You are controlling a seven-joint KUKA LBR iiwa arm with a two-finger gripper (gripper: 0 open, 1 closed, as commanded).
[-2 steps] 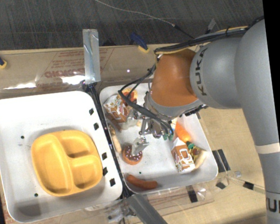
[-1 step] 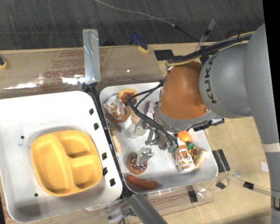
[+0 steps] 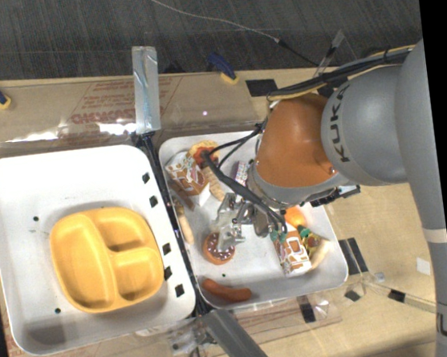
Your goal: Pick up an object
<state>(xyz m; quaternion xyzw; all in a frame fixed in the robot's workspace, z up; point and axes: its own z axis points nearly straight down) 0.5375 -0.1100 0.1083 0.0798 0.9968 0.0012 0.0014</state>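
Pincer (image 3: pixel 231 228) over one donut (image 3: pixel 218 248); one sausage (image 3: pixel 228 293); one yellow tray (image 3: pixel 106 258).

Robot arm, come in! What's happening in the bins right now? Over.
Gripper low in right white bin, over round brown doughnut toy; nothing seen held. Brown sausage toy nearby. Yellow divided tray in left bin.

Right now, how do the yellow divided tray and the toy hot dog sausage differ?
The yellow divided tray is large, squarish and has compartments; the toy sausage is small, slim and reddish brown. The tray lies alone in the left bin; the sausage lies near the right bin's front edge among other toys. Both lie flat.
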